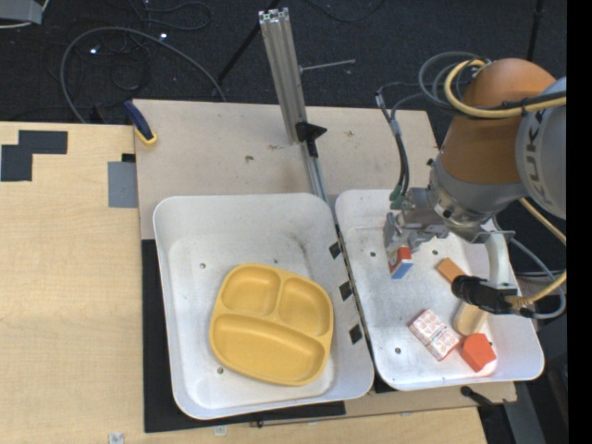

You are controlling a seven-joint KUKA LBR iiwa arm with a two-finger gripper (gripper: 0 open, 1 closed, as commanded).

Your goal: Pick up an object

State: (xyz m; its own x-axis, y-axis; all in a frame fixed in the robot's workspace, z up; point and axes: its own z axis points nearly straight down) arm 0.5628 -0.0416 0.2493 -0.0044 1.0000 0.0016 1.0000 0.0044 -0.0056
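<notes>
Hand over right bin near its back-left corner, directly above small red-blue block. Grip state: cannot tell. Pink box and orange block lie by the front edge.

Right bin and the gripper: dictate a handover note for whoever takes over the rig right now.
Gripper: low over the left part of the right bin, directly at a small red, white and blue object; a grasp cannot be confirmed.
Other things in the right bin: tan block, pink patterned box, red block.
Left bin: yellow divided plate.
Done: arm is at a candidate object.
Left: confirm the grip and lift; nothing is clearly raised yet.
</notes>
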